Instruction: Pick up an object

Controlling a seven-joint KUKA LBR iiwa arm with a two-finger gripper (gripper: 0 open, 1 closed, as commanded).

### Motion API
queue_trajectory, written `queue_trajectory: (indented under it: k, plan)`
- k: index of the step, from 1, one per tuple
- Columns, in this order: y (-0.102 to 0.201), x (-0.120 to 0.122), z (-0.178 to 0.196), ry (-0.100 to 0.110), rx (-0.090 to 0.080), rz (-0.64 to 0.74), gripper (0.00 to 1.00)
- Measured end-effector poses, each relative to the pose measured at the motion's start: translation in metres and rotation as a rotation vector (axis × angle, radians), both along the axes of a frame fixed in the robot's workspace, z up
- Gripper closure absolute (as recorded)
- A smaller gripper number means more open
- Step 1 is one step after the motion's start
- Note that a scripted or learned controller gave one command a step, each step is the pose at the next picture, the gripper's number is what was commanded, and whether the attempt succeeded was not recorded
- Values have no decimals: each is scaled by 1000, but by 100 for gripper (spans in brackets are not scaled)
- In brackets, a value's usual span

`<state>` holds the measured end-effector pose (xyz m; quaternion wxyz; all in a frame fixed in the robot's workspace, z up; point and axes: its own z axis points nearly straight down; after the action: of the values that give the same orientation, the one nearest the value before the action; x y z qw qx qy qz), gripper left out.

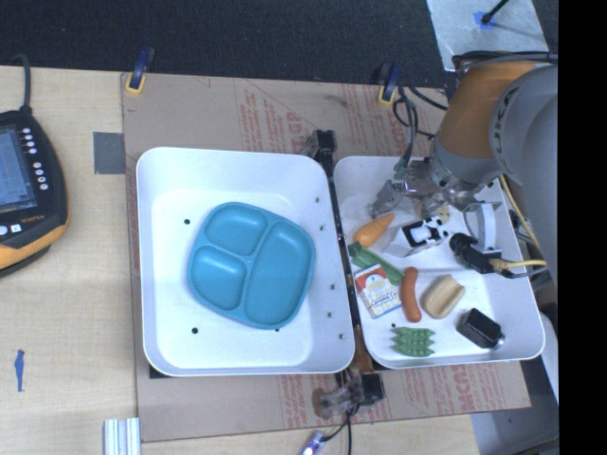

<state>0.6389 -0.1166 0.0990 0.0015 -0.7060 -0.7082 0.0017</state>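
arm [493,112]: enters from right, bent steeply downward | pincer [417,197]: low, finger state apparently hidden by wrist

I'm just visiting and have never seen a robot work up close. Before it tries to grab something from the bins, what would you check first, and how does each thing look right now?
1. End effector over the right bin: ok, it hangs above the bin's far end.
2. Fingers open or shut: cannot tell, the arm hides them.
3. Something within reach: ok, the carrot and the black-and-white toy lie just below it.
4. Room around the target: not ok, carrot, toy and green vegetable crowd together.
5. Already holding something: cannot tell.
6. Blue plate in the left bin: ok, well away from the arm.
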Motion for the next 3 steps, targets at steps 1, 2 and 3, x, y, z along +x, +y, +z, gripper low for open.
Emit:
queue_trajectory:
  k: [1,2,3]
  plan:
    - [19,17,-7,-2,0,2,0]
    - [6,-11,-7,0,-1,1,0]
    - [23,-35,-8,1,-1,1,0]
